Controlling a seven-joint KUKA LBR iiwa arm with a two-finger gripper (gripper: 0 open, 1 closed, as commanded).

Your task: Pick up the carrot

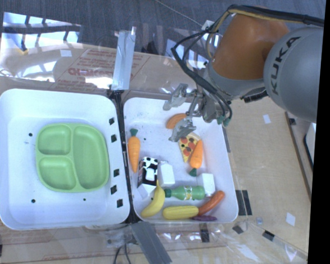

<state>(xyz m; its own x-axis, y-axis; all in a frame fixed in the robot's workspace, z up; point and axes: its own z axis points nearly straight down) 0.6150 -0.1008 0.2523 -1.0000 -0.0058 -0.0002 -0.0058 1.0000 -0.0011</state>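
Two white bins sit side by side. The left bin (12, 146) holds a smooth green tray (73, 157) with wide margins. The right bin (155, 108) is crowded: a carrot (133, 153) lies along its left wall beside a banana (155, 202). The gripper (184, 121) hovers at upper centre, fingers parted, holding nothing.

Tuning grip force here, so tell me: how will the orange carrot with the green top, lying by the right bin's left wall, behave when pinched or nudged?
The orange carrot with the green top looks like smooth moulded plastic, so probably stiff, light, and somewhat slippery. Its rounded, tapered body may roll or pivot if nudged sideways. The right bin's left wall runs alongside it, likely crowding a finger on that side.
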